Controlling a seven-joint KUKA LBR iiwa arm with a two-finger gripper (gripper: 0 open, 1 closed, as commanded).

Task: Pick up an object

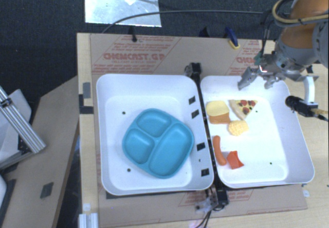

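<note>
Fingers (247,79) of the gripper (258,81): two grey prongs, spread apart with nothing between them, hanging over the far rim of the right bin (295,134). Arm (303,21): grey with an orange band, entering from the upper right, bent downward at the wrist; its upper part is cut off by the frame edge. Bench (154,52): brown board printed with red lettering, partly covered by both bins. Left bin (115,98): white, shallow, holding a blue sectioned plate (158,142) with three compartments, set slightly askew. Right bin contents, all toy food, clustered toward its left side: yellow cheese block (217,111) on an orange base; pizza slice (242,107) just beside it, nearest the gripper but apart from it; yellow corn piece (237,128) below them; orange sausage (219,150); small red-orange piece (235,159), its kind hard to make out.
</note>
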